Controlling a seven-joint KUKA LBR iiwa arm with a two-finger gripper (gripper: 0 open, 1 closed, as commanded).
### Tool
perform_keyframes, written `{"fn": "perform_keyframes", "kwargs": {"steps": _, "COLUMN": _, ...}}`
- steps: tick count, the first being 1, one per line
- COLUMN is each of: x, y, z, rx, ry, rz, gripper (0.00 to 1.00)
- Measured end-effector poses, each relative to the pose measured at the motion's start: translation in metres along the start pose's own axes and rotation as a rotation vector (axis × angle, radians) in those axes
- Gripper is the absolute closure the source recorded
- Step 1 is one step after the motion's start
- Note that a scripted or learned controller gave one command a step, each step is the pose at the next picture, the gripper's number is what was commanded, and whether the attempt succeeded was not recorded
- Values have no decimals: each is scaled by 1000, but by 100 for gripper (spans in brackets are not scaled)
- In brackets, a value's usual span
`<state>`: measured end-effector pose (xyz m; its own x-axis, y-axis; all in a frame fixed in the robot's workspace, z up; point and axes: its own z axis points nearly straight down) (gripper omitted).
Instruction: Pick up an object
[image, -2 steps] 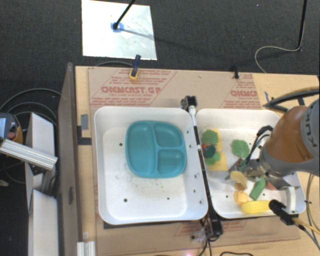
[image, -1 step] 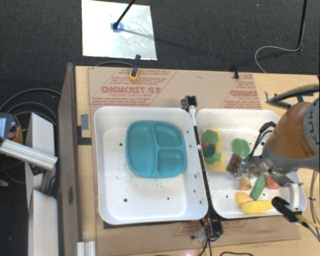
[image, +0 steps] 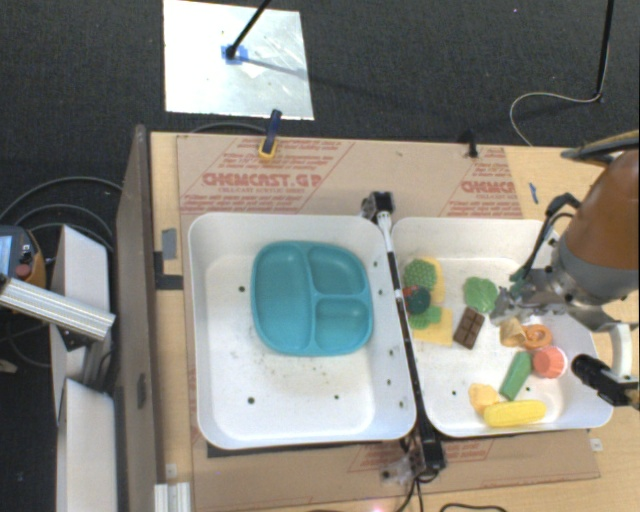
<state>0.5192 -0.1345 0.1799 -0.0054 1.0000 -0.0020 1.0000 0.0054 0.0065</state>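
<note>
The light was bright and even from overhead, so shadows stayed faint and short. The 2 white bins (image: 300, 425) came out nearly washed out, and the foil sheet (image: 238, 62) beyond the bench threw pale glare. The arm (image: 608, 235) looked soft and blurred; small details were grainy.

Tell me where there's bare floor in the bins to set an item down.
Left bin: open floor in front of the teal divided plate and along its left wall. Right bin: a bare strip near its front-left corner. The gripper sits amid crowded toys, by the green piece and brown block.
</note>
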Motion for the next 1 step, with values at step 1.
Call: {"fn": "perform_keyframes", "kwargs": {"steps": 1, "x": 70, "y": 25, "z": -24, "rx": 3, "ry": 2, "rz": -2, "gripper": 100}}
